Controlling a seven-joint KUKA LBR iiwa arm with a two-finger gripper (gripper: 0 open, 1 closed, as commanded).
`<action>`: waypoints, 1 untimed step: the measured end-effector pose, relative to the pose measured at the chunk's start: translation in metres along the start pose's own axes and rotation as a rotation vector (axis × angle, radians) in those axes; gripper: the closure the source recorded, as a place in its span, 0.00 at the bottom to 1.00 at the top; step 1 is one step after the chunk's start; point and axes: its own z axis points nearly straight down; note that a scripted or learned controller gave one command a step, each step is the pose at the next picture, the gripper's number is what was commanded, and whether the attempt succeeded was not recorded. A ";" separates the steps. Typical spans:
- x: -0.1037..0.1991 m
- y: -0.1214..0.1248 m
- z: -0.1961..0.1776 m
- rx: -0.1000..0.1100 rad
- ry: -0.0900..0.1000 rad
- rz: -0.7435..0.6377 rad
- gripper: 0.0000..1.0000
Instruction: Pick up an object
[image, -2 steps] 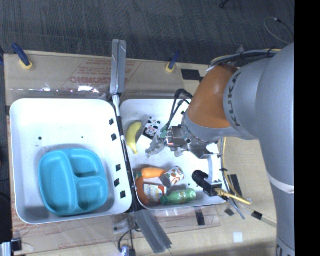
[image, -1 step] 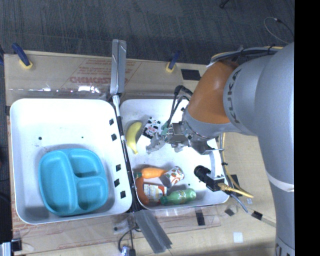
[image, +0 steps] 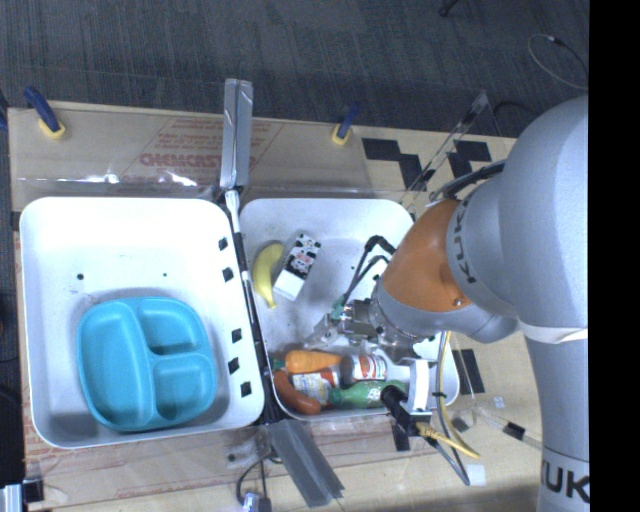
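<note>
In the right bin lie a yellow banana, a small white carton with dark print, and a heap at the front: an orange carrot-like piece, a brown sausage-shaped item, a bottle with a red label and a green packet. My gripper is low in the bin, just above the heap and right of the banana. The wrist with its orange band hides most of it.
The left bin holds a light blue divided tray. A grey divider bar runs between the bins. The arm's large grey body covers the right bin's right side. Cardboard and blue clips lie behind the bins.
</note>
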 end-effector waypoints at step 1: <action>-0.013 0.054 -0.001 -0.001 0.000 0.040 0.00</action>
